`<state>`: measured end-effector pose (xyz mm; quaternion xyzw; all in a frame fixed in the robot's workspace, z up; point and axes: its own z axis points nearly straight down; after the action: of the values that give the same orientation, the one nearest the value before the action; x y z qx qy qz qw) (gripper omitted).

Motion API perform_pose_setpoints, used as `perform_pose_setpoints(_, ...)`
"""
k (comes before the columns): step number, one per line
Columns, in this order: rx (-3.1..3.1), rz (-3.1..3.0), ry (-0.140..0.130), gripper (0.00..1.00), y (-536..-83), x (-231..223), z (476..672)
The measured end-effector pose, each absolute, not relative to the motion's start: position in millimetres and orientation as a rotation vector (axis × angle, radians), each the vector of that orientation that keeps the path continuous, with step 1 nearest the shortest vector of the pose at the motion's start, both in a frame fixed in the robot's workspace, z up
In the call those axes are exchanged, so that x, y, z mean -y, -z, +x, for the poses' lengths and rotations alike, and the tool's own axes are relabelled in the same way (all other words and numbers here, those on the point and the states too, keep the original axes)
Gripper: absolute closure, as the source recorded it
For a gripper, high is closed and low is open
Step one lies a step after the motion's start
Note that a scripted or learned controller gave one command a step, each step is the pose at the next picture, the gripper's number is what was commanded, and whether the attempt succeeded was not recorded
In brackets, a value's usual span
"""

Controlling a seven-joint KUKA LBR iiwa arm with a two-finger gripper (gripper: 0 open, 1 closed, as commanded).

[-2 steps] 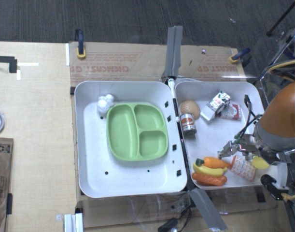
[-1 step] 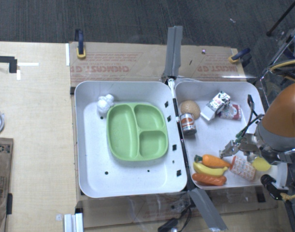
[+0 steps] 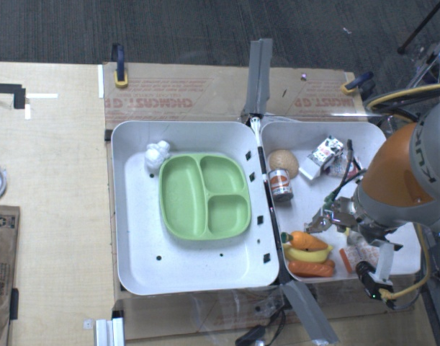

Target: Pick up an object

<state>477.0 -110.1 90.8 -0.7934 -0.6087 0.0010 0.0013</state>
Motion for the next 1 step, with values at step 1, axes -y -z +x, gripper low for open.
perform_pose_setpoints(1, 2.110, -2.326, -0.003, 0.00, -151.9, 175.7, 477.2)
